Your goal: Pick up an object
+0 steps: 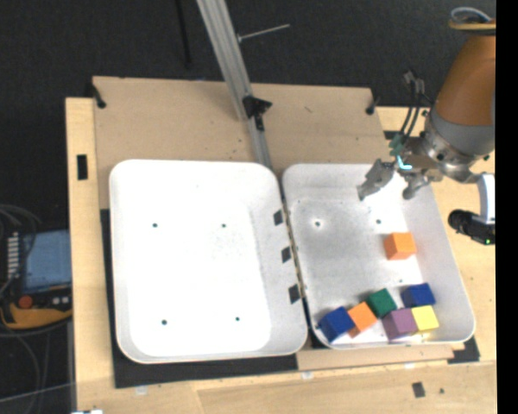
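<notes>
Several small cubes lie in the right bin (328,188). An orange cube (400,246) sits alone toward its right side. Along the near edge sit a blue cube (336,322), an orange cube (362,316), a green cube (381,302), a purple cube (401,323), a yellow cube (426,318) and a dark blue cube (418,296). My gripper (391,182) hangs over the far right part of this bin, open, with nothing between its fingers. It is up and a little left of the lone orange cube.
The left bin (198,257) lies beside the right one, joined by dark clips. A slanted metal rail (233,67) runs from the top down to the bins' far edge. Cables and a blue box (43,261) lie off the bench's left side.
</notes>
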`<state>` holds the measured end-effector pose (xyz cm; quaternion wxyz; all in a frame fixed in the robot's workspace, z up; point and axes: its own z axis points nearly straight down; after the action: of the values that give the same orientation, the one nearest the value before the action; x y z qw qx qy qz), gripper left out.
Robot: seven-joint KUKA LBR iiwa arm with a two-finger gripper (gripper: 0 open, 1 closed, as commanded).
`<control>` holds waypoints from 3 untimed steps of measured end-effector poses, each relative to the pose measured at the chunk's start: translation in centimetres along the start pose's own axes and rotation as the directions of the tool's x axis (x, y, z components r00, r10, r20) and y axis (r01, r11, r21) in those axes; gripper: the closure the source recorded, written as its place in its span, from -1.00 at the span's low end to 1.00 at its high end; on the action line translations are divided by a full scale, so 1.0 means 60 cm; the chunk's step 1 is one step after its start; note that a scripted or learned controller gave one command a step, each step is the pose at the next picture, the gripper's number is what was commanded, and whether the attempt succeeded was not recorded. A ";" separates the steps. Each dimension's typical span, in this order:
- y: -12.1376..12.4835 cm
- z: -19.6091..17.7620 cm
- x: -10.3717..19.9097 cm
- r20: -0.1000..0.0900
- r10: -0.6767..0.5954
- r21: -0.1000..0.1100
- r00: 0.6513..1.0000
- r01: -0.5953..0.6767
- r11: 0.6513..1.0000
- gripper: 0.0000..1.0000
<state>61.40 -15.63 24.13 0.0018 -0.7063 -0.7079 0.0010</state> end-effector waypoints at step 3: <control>0.011 0.139 -0.013 0.004 0.005 -0.001 1.000 -0.005 1.000 -1.00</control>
<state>62.01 -16.42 15.82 0.0001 -0.7080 -0.7062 0.0020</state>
